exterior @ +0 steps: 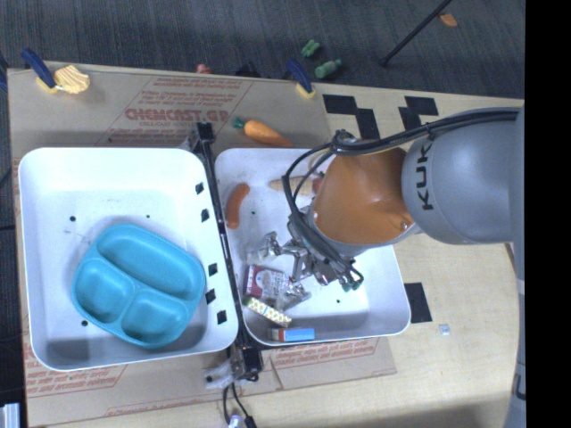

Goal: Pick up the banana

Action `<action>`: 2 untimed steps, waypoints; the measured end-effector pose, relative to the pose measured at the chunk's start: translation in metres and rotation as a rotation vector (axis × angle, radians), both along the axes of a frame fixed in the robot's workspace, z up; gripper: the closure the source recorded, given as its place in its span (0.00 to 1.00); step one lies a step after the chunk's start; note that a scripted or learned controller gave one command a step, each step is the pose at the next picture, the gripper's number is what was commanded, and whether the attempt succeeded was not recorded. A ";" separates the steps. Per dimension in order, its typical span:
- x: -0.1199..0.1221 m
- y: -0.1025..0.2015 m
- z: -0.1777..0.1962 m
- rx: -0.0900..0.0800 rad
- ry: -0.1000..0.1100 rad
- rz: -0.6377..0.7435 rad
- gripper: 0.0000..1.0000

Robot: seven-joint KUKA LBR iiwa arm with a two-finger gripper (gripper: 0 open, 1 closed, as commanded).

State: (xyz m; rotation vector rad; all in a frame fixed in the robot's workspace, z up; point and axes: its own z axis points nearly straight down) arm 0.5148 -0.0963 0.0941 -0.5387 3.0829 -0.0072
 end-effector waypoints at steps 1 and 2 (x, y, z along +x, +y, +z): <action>0.124 -0.031 -0.002 0.003 0.010 -0.148 0.00; 0.069 -0.024 -0.002 0.002 0.015 0.099 0.00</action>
